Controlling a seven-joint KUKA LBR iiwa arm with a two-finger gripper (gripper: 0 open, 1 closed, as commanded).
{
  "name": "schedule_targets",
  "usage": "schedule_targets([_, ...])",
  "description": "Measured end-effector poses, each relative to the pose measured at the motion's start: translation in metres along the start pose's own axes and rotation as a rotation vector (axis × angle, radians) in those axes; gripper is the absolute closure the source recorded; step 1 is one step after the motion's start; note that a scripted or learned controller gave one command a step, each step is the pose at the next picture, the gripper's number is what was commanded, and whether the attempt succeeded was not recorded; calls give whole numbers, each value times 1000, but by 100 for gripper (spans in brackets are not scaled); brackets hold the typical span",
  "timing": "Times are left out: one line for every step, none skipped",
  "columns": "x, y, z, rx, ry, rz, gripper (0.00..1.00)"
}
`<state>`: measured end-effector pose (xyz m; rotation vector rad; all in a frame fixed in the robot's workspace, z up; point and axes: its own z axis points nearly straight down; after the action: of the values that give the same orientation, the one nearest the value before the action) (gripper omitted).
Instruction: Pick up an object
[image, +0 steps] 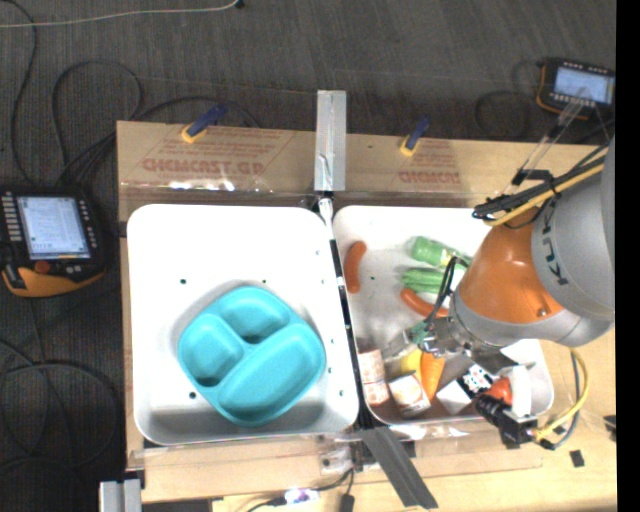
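The right bin (372, 238) holds a jumble of small items: an orange sausage-shaped piece (353, 266) near its left wall, green pieces (431, 251) at the back, a red-orange stick (417, 300), a small labelled can (371, 374) and a carton (406, 392) at the front. My gripper (432, 355) reaches down into the front middle of this bin, under the orange wrist band (505, 280). An orange carrot-like piece (431, 374) lies right at the gripper's tip. The arm hides the bin's right half.
The left bin (160, 250) carries a turquoise divided plate (252, 351) in its front middle. A metal divider bar (330, 150) runs between the bins at the back. Teach pendants (48, 240) lie on the floor to the left and top right.
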<state>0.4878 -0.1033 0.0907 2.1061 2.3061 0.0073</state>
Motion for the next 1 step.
schedule_targets([2,2,-11,-4,3,-2,100])
